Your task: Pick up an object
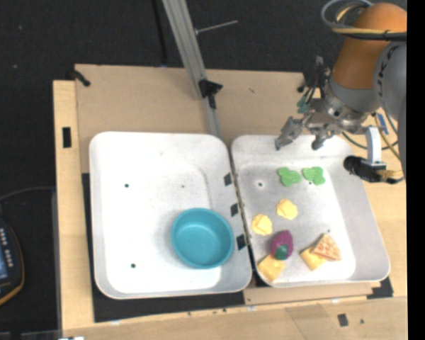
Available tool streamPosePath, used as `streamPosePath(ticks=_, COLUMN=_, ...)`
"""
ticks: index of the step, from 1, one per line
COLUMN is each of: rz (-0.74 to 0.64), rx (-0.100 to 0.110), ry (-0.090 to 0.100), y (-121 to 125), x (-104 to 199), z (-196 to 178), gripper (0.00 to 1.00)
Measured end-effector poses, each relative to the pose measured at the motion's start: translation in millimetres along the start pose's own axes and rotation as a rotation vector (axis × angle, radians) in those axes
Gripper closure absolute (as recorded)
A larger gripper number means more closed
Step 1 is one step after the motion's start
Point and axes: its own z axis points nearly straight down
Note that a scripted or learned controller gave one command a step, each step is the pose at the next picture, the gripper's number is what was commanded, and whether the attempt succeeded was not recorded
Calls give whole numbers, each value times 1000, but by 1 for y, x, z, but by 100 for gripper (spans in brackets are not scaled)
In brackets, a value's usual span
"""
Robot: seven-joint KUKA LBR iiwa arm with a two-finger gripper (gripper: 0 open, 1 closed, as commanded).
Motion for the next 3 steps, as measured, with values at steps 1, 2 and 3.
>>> streamPosePath(ticks=1, rz=0, rx=0, ry=-1, y=0, x=0, z=0, gripper=0)
streamPosePath(ticks=2, rz=-1, rx=4, ry=-1, y=0, x=3, z=43, gripper=0)
streamPosePath(ticks=3, rz=3, rx=5, ry=-1, y=-7, x=3, z=86, gripper=0)
